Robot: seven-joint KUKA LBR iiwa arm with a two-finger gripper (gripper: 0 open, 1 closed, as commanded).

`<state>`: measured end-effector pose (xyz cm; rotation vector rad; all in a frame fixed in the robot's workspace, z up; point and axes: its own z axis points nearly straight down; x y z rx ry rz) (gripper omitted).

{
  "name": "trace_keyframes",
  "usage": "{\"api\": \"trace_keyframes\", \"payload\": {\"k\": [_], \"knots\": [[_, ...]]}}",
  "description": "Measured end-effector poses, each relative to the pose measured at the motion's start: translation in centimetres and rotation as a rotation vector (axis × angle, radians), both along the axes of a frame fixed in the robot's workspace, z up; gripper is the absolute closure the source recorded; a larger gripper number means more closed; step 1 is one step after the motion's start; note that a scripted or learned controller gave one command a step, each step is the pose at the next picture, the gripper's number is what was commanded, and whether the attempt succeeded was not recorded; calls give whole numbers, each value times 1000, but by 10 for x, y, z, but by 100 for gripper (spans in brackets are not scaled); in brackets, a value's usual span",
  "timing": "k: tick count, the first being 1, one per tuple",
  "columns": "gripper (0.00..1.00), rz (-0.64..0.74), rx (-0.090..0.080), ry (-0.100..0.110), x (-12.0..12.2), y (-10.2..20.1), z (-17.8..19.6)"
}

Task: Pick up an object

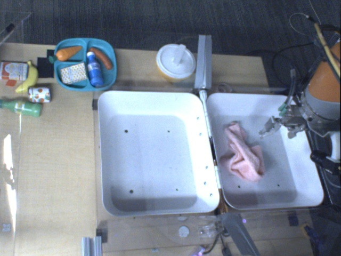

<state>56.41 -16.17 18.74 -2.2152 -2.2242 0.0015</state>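
Gripper, fingers spread and empty, hangs right of pink cloth in right bin; best descend onto cloth's bunched middle.

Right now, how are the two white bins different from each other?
The right bin has a crumpled pink cloth lying in it, while the left bin shows just its bare white floor with small dots. The arm's tool hangs over the right bin, not the left bin. Both are shallow, white and side by side.
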Motion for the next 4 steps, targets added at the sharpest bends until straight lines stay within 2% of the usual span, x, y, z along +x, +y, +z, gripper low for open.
{"api": "trace_keyframes", "payload": {"k": [1, 2, 3, 4], "knots": [[0, 61, 0, -1, -15, 50, -87], [0, 51, -3, -19, 50, 70, -97], [0, 224, -4, -16, 95, 59, -98], [0, 322, -4, -20, 60, 55, -97]]}}
